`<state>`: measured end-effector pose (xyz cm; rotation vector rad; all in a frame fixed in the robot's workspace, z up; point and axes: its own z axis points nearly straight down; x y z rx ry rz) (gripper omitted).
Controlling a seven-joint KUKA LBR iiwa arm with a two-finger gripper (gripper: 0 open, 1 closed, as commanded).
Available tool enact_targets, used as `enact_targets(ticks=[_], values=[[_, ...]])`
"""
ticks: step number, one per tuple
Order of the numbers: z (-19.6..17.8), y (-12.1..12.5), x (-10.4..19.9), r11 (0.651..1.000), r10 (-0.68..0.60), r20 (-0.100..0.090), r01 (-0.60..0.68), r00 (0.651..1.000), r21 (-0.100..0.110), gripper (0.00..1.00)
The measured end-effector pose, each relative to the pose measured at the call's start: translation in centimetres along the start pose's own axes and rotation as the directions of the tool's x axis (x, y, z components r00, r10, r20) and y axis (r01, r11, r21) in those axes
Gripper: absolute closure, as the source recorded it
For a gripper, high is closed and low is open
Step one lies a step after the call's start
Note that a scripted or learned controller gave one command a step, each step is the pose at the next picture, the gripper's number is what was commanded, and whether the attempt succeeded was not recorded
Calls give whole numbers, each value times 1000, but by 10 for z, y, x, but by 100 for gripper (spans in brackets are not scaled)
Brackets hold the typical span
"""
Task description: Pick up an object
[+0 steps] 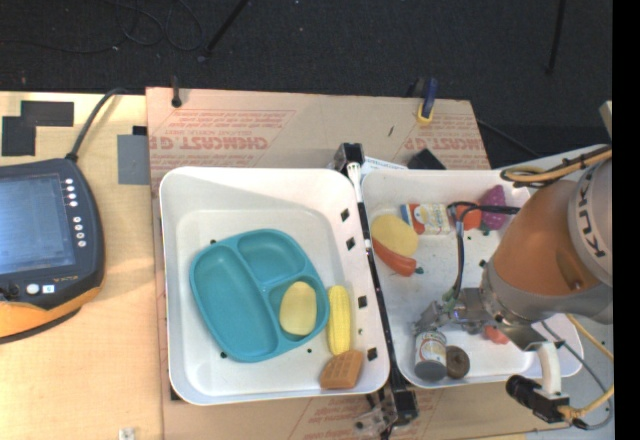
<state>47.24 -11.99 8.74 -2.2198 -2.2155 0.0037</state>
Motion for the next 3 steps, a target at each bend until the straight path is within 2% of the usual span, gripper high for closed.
enact_targets(ticks=[1,2,3], values=[[0,65,32,1000,-7,0,7,1000,-7,0],[-1,124,11,1000,-5,3,5,1000,-8,0],[0,122,12,1000,-6,2,6,1000,-2,0]])
